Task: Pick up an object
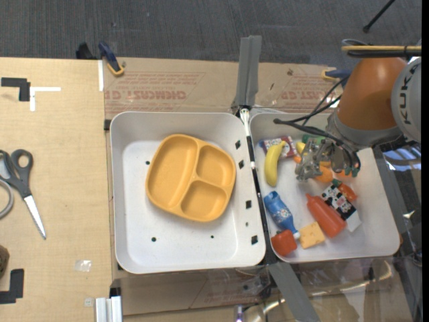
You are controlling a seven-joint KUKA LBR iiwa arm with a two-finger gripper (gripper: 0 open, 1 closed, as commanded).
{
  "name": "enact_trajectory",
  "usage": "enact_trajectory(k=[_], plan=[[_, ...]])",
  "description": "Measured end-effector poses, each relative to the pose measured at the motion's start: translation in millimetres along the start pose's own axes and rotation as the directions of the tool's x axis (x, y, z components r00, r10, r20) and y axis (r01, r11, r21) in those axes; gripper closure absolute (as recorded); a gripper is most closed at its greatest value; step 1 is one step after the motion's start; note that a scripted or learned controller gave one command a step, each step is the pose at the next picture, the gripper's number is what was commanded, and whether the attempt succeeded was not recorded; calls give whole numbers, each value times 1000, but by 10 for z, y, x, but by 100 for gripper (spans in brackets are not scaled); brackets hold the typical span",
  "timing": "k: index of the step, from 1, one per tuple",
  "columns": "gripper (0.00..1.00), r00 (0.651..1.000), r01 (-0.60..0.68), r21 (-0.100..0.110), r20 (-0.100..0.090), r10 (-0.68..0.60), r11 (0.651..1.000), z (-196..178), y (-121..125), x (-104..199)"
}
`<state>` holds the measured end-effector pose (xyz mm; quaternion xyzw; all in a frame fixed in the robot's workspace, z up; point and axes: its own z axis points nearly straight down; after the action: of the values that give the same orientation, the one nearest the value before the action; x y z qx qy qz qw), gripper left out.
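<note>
The right bin (375, 247) holds several toys: a yellow banana (271, 164), a blue bottle (278, 210), a red-orange piece (325, 215), a cheese wedge (311, 235), a red tomato-like piece (283, 243) and a black-and-white carton (338, 200). My gripper (310, 166) hangs low over the upper middle of this bin, just right of the banana, above a small orange item (324, 174). The left bin (127, 200) carries a yellow divided plate (191, 178).
Scissors (23, 186) lie on the wooden bench at far left. A grey divider bar (248, 72) rises behind the seam between the bins. Cardboard lies under and behind the bins. The arm's orange band (369, 96) looms over the right bin's far corner.
</note>
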<state>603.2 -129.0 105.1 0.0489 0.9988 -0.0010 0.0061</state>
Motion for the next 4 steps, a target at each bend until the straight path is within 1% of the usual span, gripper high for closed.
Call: enact_trajectory(k=[1, 2, 3, 4], plan=[[0, 1000, 0, 0, 0, 0, 1000, 1, 1, 0], [0, 987, -158, 0, -6, 158, 987, 115, 353, -302], [0, 998, -64, 0, -4, 64, 998, -64, -274, -357], [0, 987, -161, -1, -6, 161, 987, 108, 1, -375]])
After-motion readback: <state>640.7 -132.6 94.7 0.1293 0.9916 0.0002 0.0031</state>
